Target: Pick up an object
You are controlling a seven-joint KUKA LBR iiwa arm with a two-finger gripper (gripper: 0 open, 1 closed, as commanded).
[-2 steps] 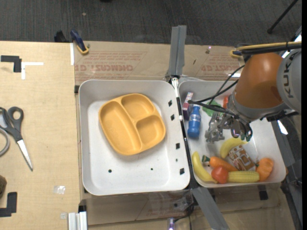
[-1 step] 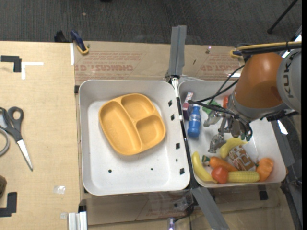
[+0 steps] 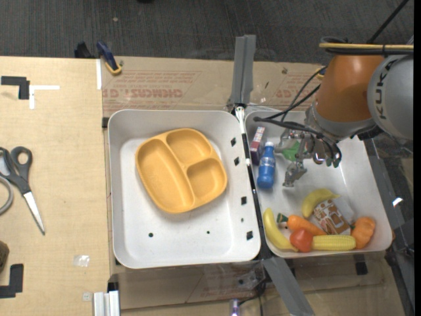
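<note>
My gripper [image 3: 294, 174] hangs low in the right bin [image 3: 368, 170], over bare white floor between a blue bottle [image 3: 266, 166] on its left and a yellow banana [image 3: 319, 200] just below it to the right. Nothing shows held in it. A green object [image 3: 288, 149] lies partly hidden under the wrist. Along the bin's front edge lie a second banana [image 3: 275, 230], a carrot [image 3: 300, 222], a red tomato [image 3: 301, 241], a corn cob [image 3: 333, 243], a brown packet [image 3: 331, 217] and an orange pepper [image 3: 363, 230].
A small pink box [image 3: 258, 137] stands against the divider behind the bottle. The left bin [image 3: 177, 242] holds a yellow divided plate [image 3: 181, 169]. Scissors [image 3: 23, 183] lie on the wooden bench at far left. The arm's orange band [image 3: 348, 87] overhangs the right bin's back.
</note>
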